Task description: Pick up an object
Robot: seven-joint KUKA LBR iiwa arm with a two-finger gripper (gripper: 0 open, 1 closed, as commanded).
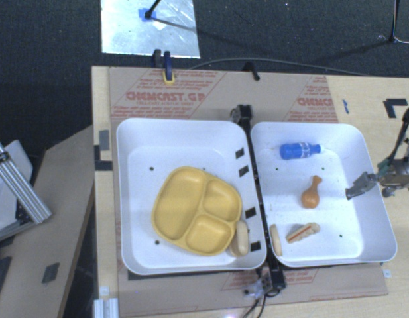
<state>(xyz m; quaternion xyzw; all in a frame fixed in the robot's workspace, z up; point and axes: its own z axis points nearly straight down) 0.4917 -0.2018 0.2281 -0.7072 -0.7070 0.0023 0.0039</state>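
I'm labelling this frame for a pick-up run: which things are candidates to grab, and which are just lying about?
Candidates:
blue bottle
orange gourd toy
hot dog toy
yellow divided tray
beige pieces by the divider

Just there:
white bins
clamp
foil sheet

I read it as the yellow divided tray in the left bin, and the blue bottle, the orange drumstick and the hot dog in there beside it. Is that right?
Not quite. The yellow divided tray does sit in the left bin, but the blue bottle, the orange drumstick and the hot dog lie in the right bin, as the camera view shows.
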